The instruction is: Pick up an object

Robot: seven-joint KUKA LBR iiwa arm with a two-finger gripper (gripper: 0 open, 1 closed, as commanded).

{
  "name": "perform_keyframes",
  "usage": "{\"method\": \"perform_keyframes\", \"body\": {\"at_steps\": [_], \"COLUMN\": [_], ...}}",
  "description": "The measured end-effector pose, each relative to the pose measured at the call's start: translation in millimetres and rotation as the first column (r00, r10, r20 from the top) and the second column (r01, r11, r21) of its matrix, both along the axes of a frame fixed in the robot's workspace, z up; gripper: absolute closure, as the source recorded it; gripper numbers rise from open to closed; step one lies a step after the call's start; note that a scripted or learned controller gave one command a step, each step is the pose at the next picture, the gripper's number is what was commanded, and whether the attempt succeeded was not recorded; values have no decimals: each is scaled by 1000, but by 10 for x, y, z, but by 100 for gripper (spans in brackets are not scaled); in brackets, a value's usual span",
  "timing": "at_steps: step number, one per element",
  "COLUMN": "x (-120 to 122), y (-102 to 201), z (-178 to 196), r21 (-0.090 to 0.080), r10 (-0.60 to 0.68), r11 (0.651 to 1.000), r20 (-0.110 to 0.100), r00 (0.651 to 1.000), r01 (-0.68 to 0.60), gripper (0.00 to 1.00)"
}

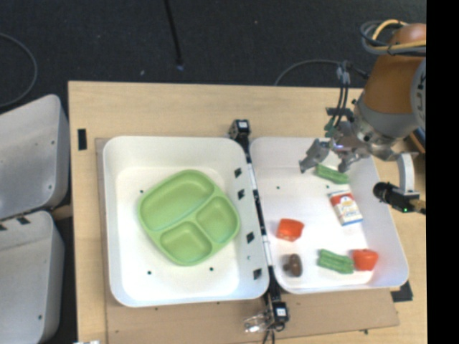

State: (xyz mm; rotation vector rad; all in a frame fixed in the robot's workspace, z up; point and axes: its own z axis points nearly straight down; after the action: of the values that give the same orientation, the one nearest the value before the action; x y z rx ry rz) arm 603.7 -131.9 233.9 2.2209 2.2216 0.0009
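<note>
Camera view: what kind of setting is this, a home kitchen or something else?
Likely a robotics lab bench rigged for pick-up trials, not a kitchen. Two white bins sit side by side on a wooden bench, holding a green divided plate and toy-like food items such as an orange piece, with cables on the dark floor.

Counted two white bins: the left bin (115, 213) held one green divided plate (188, 216); right of it, my bin (301, 192) held two green pieces, two orange-red, one brown, one carton.
</note>
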Motion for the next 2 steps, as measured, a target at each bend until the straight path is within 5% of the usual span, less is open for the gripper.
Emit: {"method": "perform_keyframes", "body": {"at_steps": [2], "x": [-96], "y": [-15], "z": [-1205], "r21": [-1], "r10": [-3], "r11": [1000], "r20": [-6], "r00": [1000], "r01": [3], "gripper": [0]}}
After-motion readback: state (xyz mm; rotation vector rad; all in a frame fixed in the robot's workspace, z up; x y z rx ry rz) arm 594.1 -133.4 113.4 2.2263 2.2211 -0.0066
